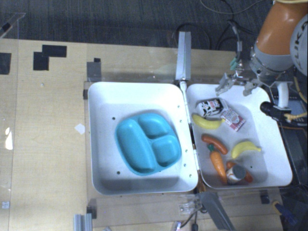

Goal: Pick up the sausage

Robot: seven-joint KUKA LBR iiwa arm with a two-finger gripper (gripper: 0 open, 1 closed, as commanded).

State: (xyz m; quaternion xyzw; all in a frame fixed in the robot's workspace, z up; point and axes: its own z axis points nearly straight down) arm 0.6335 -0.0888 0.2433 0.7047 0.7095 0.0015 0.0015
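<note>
The sausage [214,143] is a short red-brown link lying in the middle of the right bin [272,129], just above the top of a carrot [218,164]. My gripper [237,86] hangs over the bin's far edge, well above and to the right of the sausage. Its two fingers are spread apart, open, with nothing between them. The grey arm with its orange band comes in from the upper right.
The right bin also holds a black-and-white carton [211,107], a pink packet [233,119], two bananas [208,122] [246,149] and a small bottle [235,173]. The left bin [101,129] bears a blue divided plate [148,142]. Cables trail behind the bins.
</note>
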